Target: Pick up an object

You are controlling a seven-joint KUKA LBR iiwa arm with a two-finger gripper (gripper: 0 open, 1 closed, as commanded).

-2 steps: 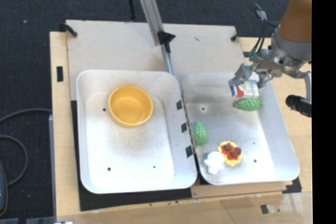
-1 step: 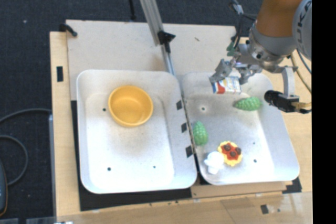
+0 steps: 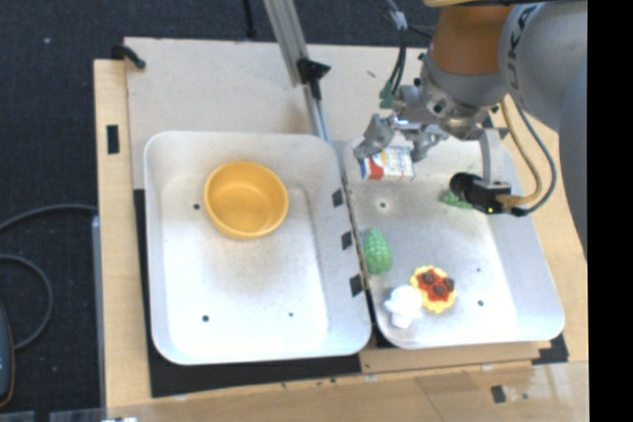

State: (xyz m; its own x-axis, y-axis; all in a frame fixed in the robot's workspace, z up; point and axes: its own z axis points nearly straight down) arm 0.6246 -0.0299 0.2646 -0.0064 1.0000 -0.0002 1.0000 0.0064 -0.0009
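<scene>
lower edge of the right bin (image 3: pixel 514 331) holds the nearest items: a white lumpy object (image 3: pixel 403 306) touching a yellow piece with red and dark spots (image 3: pixel 433 289), both low in the frame, right of centre. just above them, a green knobbly object (image 3: pixel 376 251) lies against that bin's left wall, beside the seam between the two bins. a small green item (image 3: pixel 454 199) sits farther up near the bin's right side, partly behind a black part on the arm's cabling.

left bin (image 3: pixel 178 311), lower left of centre: one yellow bowl (image 3: pixel 246 199), upright, in its upper half, well apart from everything else.

end effector (image 3: pixel 399 145), upper right of centre, hangs over the top left corner of the right bin, under the orange band of the grey arm (image 3: pixel 534 25). a small white box with red and blue print (image 3: pixel 390 164) sits right at the fingertips, tilted; cannot tell whether the fingers are apart or closed, or whether the box is gripped or lying on the bin floor.

desk (image 3: pixel 198 84) pale tan, a slanted metal post (image 3: pixel 282 10) rising from its upper middle.
</scene>
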